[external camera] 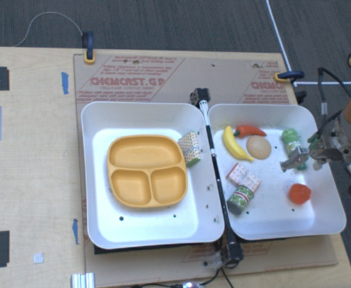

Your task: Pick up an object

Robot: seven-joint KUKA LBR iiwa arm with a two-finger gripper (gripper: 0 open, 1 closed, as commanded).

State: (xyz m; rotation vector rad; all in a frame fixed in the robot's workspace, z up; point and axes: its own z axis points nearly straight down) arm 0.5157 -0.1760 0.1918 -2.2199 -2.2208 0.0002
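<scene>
A yellow three-compartment tray [146, 170] lies in the left white bin [97, 161], with a small patterned box [190, 147] tilted against the tray's right edge, near the divider between the bins. In the right white bin [328, 212], a banana [235, 144] lies beside a tan round object [258, 147], with a red-orange vegetable [249, 130] just above them. Below them sit a red-and-white packet [242, 176] and a dark green can [239, 198], touching. A green item [290, 138] rests near the bin's upper right, and a red tomato-like object [299, 193] lies apart below it. The arm's gripper [295, 161] hangs between those two; nothing is visibly caught in it, and whether its fingers are spread or closed cannot be told.
</scene>
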